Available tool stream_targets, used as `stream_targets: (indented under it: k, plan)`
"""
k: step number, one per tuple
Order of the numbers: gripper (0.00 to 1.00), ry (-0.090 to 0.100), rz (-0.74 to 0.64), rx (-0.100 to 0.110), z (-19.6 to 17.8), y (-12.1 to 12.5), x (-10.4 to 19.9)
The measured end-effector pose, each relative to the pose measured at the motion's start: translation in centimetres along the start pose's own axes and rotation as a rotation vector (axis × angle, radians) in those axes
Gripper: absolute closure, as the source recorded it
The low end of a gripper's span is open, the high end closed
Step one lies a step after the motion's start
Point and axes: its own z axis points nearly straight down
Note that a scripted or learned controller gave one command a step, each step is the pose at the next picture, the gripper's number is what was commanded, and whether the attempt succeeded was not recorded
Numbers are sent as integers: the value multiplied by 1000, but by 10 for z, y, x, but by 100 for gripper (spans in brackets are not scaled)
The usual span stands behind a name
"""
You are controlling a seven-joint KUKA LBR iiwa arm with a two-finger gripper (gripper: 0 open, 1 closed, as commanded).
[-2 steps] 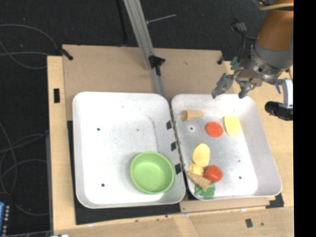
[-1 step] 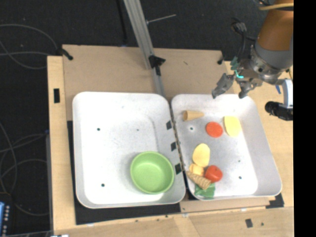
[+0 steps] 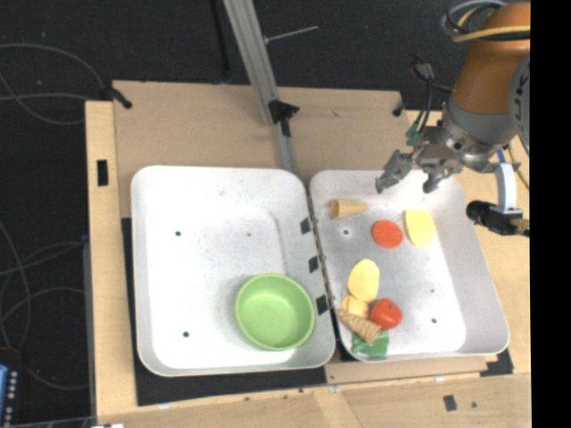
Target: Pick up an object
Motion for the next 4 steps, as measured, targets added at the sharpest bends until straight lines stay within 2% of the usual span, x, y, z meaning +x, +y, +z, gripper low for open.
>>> stream_targets:
  k: [1,2,3,4]
  plan:
    - [0,1,1,2,61,3,4]
    - [0,0,1,1,108,-2,-6]
    - [100,2,2,-5,94,0,-6]
    - [100,4,-5,-9,49,1,-3]
